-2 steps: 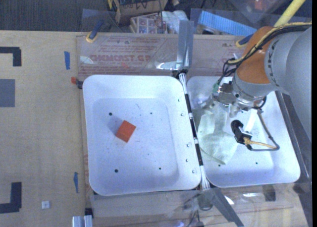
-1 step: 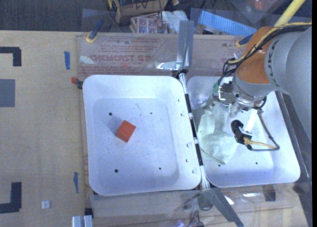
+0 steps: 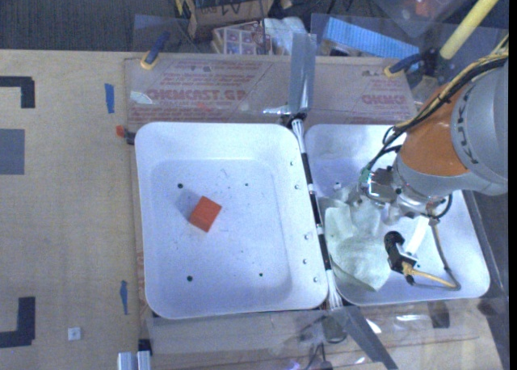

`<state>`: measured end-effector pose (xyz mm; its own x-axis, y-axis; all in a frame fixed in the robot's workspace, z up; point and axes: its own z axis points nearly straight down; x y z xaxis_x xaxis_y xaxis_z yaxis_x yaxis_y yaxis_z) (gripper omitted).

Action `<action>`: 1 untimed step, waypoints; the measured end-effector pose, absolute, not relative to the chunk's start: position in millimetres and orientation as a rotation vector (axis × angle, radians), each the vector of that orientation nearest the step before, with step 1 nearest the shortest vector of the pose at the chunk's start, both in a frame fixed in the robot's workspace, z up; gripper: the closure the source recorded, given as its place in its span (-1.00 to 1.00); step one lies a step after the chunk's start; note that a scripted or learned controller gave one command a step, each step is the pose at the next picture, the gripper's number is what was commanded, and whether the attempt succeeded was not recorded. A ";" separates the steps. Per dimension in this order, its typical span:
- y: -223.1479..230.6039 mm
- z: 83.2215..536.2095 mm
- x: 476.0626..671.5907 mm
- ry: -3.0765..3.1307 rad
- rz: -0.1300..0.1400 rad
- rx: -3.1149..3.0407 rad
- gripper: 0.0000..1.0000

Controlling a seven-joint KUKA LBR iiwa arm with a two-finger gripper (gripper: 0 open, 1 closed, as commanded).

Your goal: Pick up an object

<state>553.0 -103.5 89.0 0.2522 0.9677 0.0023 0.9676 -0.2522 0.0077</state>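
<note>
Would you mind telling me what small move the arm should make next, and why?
Probably a short descent onto the crumpled white cloth. The end effector hangs over the right bin, above that cloth, whereas the orange block lies far off in the left bin.

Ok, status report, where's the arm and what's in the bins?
Gripper low in right bin, over pale crumpled cloth. Orange block alone in left bin, untouched. Nothing seen held.

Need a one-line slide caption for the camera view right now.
Arm's gripper low in the right bin over a pale crumpled cloth; orange block alone in the left bin.
</note>
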 end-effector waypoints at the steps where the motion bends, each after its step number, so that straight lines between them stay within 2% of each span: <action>1: -112.1 134.8 560.4 2.024 0.001 2.401 -1.00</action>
